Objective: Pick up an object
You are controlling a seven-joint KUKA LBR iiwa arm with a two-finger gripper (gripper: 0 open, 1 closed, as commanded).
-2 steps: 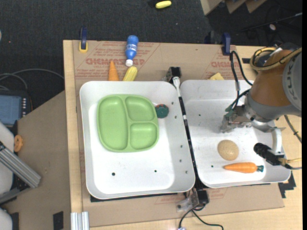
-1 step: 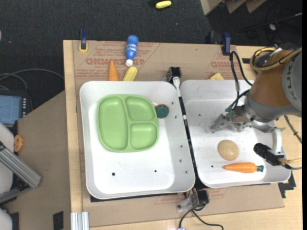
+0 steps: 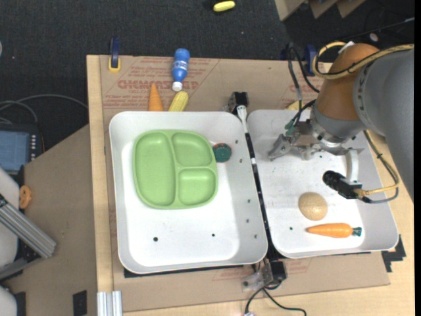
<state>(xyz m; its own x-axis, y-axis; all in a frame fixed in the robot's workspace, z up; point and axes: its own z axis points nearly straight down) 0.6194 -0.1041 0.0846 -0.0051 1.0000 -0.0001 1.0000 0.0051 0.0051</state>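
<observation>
Behind the bins on the cardboard-covered bench [image 3: 99, 176]: blue-and-white bottle [image 3: 179, 68], orange cone [image 3: 154, 99], yellow corn-like piece [image 3: 179, 101]. Blue clamp [image 3: 115, 52] at the bench's far left corner. Yellow item [image 3: 224, 6] on dark floor beyond. Cables [image 3: 39, 104] at left.

Two white bins sit side by side on a tan bench [image 3: 99, 176] printed with faded red lettering. The left bin [image 3: 171, 242], white with a few small dark specks, holds a pale green divided plate [image 3: 175, 168]; at that plate's right edge lies a small teal round piece [image 3: 223, 153]. Above the plate, beyond the bin's rim, lie an orange carrot-shaped toy [image 3: 154, 99], a yellow corn-like toy [image 3: 178, 101] and a blue-and-white bottle [image 3: 179, 68]. The right bin [image 3: 283, 196] is white too, holding a beige round object [image 3: 313, 206] and an orange carrot [image 3: 334, 230] with a dark green tip. The arm [image 3: 368, 84] is grey with an orange band; the gripper [image 3: 294, 145] is silvery grey.
</observation>
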